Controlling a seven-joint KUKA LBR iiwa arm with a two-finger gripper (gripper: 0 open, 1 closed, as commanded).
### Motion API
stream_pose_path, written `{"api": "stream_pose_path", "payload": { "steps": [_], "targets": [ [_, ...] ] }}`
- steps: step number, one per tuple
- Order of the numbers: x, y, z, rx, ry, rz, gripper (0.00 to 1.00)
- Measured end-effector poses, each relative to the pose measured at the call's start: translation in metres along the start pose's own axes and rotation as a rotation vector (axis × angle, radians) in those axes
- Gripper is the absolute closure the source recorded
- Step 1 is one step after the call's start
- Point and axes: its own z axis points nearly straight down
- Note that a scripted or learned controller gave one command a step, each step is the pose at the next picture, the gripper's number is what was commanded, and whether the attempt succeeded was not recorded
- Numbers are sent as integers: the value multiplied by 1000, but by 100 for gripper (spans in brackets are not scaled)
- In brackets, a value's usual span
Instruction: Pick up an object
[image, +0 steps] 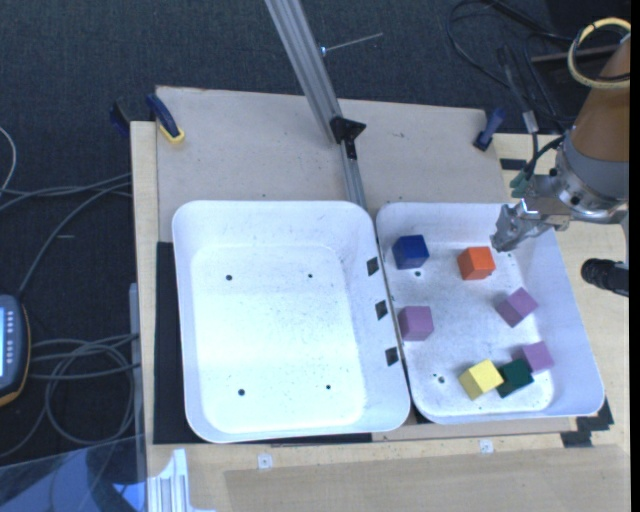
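Orange cube (476, 263), matte, just beside tool (506, 232)

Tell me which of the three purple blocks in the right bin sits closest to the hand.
The purple block on the right, just below the orange block. It lies nearest the hand; the others sit near the bin divider and by the green block.

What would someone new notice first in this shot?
Probably the bright blocks scattered in the right bin: a blue block and an orange block near the far side, a yellow block and a green block touching at the near edge. The claw hangs just right of the orange block, above the bin's far right corner. The left bin beside it is plain white.
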Motion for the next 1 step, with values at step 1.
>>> {"api": "stream_pose_path", "payload": {
  "steps": [1],
  "targets": [
    [55,8,-10,-3,-1,-2,100]
  ]
}}
